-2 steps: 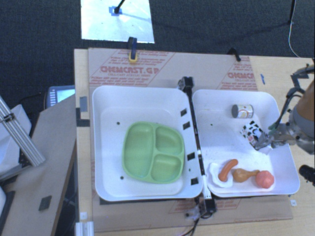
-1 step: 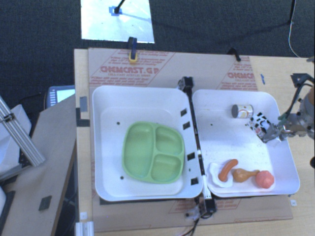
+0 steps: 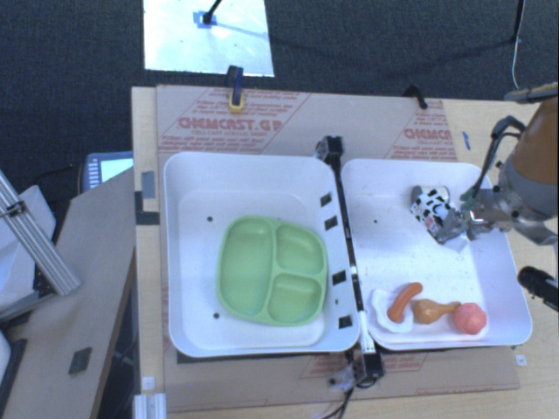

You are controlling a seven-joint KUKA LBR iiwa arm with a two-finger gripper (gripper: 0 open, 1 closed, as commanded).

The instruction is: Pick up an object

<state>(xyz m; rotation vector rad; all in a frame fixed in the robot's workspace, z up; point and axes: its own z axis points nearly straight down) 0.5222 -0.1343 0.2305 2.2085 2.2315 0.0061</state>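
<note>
Read the red print on the cardboard sheet (image 3: 297, 125) under the bins: "CHEMCAST GP", once at 11 o'clock and again, partly cut off, at 1 o'clock. You have two shallow white bins on the worktop (image 3: 144, 138). The left bin (image 3: 188, 182) carries a pale green plastic divided plate (image 3: 272, 271), lying a little toward 5 o'clock, with bare floor along the bin's 9 and 12 o'clock sides. In the right bin (image 3: 384, 190), a small black-and-white spotted toy (image 3: 430, 206) sits at 2 o'clock, and the hand (image 3: 456, 225) is right against its 4 o'clock side; you cannot tell from here whether its fingers are apart or closed, or whether they grip the toy. Along the 6 o'clock wall lie an orange sausage-shaped toy (image 3: 405, 299), a tan drumstick-shaped toy (image 3: 431, 310) and a pink ball-like toy (image 3: 470, 319), close together. The bin's centre and 10 o'clock corner are bare floor.
</note>
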